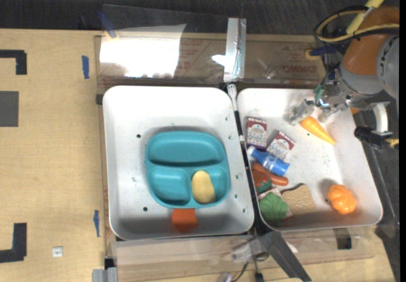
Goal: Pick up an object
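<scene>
My metal two-finger gripper (311,111) hangs over the right white plastic bin (365,166); whether it grasps anything, I cannot tell. A smooth orange tapered carrot (317,129) lies just below it.

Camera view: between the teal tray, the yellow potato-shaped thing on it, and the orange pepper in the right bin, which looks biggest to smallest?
1. teal tray, far the largest.
2. yellow potato-shaped thing and orange pepper look about alike; I won't rank them.
</scene>
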Controlling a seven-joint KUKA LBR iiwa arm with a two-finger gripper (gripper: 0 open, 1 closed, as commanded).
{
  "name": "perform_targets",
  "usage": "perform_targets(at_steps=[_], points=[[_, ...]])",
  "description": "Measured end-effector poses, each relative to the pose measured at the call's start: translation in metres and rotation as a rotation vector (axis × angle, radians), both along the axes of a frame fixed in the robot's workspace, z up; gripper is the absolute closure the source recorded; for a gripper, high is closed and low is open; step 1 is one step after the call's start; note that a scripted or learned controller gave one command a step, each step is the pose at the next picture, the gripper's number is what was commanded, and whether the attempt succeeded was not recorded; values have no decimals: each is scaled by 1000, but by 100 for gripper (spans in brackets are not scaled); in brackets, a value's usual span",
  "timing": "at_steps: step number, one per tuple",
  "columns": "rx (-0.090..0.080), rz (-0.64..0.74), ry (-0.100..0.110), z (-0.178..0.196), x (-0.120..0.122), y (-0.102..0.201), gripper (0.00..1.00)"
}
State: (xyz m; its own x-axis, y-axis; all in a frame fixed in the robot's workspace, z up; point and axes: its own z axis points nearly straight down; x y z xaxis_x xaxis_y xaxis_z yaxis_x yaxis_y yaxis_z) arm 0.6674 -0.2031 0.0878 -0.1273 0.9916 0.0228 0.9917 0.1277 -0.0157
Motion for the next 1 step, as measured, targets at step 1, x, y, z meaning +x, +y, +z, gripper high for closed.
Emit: perform_targets(at_steps=[1], points=[[-17, 2, -24, 13, 4, -3, 100]])
